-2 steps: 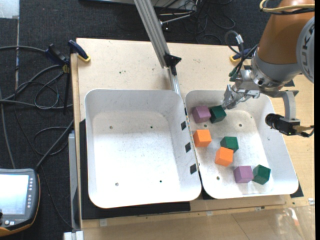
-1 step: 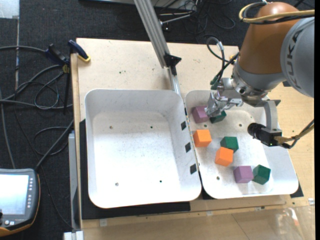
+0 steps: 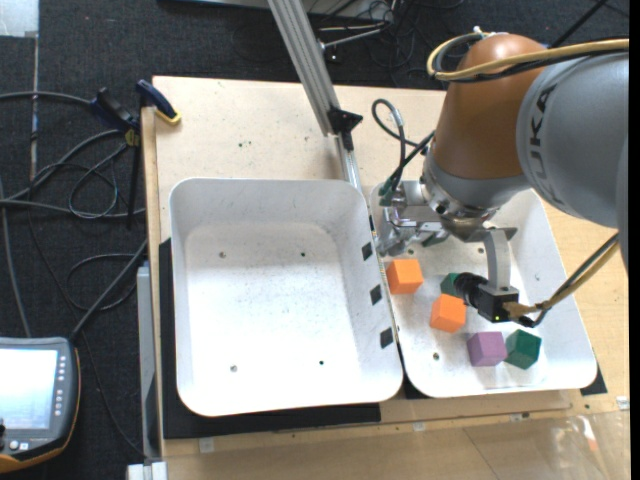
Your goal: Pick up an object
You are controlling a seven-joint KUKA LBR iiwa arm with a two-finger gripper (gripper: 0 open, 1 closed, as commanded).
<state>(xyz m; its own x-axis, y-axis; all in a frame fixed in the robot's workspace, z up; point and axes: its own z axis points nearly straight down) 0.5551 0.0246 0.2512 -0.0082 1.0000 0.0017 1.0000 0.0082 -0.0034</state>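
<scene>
In the camera view the end effector [image 3: 405, 230] hangs low in the right bin [image 3: 440, 373] just above an orange cube [image 3: 404, 276], its opening impossible to tell, so nothing looks lifted yet and the grasp remains to do

A pale wooden bench [image 3: 250, 118] stands on dark carpet [image 3: 80, 28] strewn with cables [image 3: 75, 173].

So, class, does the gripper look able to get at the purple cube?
Probably yes: the gripper hangs over the right bin, where the purple cube lies uncovered, though a green cube sits close beside it.
</scene>
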